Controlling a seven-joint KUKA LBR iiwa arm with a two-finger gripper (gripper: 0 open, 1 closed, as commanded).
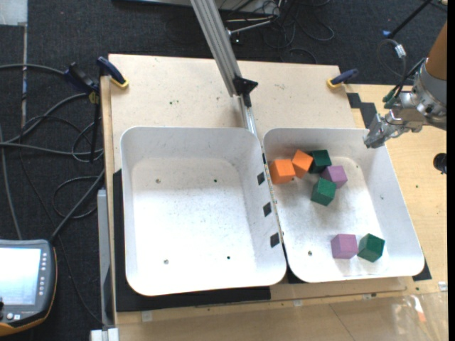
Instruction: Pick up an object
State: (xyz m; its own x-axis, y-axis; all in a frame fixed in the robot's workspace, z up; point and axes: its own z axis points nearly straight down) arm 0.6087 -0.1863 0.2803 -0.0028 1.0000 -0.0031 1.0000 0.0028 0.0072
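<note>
Blocks (pixel 313 172) clustered loose in right bin (pixel 398 212), free for picking; gripper (pixel 375 135) poised over far rim, carrying nothing, finger gap unclear.

We take the right bin (pixel 395 190) as our landmark. To its left, edge against edge, sits the left bin (pixel 135 190); both rest on the bench (pixel 185 91). Inside the right bin, near its far left corner, we find five blocks (pixel 313 172) huddled together, several touching. Near its front right corner lie two more blocks (pixel 357 246), side by side and touching. Just above the right bin's far right corner hangs the gripper (pixel 375 138), over the rim. A slanted rail (pixel 213 30) runs down from behind the bench to the far end of the seam between the bins.
</note>
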